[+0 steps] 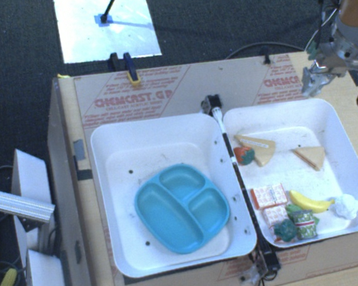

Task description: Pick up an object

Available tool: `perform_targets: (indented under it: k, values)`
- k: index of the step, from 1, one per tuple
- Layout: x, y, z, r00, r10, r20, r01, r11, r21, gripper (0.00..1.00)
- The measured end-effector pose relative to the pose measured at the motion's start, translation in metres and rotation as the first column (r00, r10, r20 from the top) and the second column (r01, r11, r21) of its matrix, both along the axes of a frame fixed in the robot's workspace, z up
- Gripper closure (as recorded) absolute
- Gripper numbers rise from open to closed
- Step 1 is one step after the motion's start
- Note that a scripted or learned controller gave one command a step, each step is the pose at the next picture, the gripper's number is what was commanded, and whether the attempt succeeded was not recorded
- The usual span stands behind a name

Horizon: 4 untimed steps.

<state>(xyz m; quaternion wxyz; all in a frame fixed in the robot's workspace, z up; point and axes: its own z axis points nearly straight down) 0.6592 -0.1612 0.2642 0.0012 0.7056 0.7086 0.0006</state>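
Hovering off the right bin's (348,140) far right corner, the end effector (312,81) hangs over the desk (157,89) — how far it is open cannot be told, and nothing shows in its grip. Well below it, at the bin's near side, lies the banana (310,201), long axis slanting from upper left to lower right. A blue plate (182,206) sits in the left bin (121,181), far to its left.
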Motion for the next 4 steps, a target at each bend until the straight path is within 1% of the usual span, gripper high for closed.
perform_targets:
  k: [1,2,3,4]
  values:
    - [-0.092,0.047,0.015,1.000,-0.001,0.001,0.001,1.000,0.001,1.00]
    - [-0.058,0.042,0.044,1.000,0.000,0.001,0.000,1.000,0.000,1.00]
    - [-0.024,0.064,0.031,1.000,0.001,0.001,-0.001,1.000,0.001,1.00]
    - [-0.005,0.066,0.029,1.000,0.001,0.002,-0.001,1.000,-0.001,1.00]
